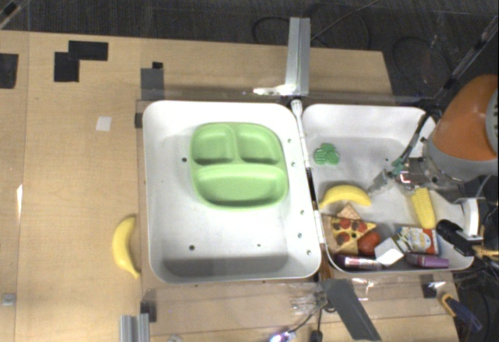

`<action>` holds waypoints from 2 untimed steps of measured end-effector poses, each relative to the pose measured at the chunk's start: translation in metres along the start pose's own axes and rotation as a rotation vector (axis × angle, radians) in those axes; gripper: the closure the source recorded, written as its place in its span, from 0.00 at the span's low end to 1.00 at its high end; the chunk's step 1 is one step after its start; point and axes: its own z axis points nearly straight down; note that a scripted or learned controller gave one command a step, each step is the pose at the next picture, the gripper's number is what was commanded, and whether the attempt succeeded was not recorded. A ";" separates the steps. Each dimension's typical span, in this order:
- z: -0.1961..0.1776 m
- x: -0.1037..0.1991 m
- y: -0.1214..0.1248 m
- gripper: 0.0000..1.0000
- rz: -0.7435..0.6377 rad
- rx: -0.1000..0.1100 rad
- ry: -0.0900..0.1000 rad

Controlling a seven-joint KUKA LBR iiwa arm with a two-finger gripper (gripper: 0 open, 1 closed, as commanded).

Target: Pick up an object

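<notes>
My gripper [392, 174] hangs low over the middle of the right bin [366, 124], just right of a yellow banana [347, 194] and left of a corn cob [422, 208]. Nothing shows in its grasp. The grey arm with its orange band [468, 126] comes in from the right above it. Along the bin's front lie a pizza slice [351, 230], a red piece [370, 241], a white block [390, 257], a small printed packet [413, 239] and a purple marker [427, 260]. A small green toy [326, 153] sits near the bin's left wall.
The left bin [168, 177] holds a green divided plate [236, 163]. A second banana [125, 245] lies on the wooden bench outside that bin's left wall. A metal post [299, 56] stands behind the seam between the bins.
</notes>
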 end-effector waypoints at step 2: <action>0.003 0.030 0.064 0.00 0.126 0.004 -0.012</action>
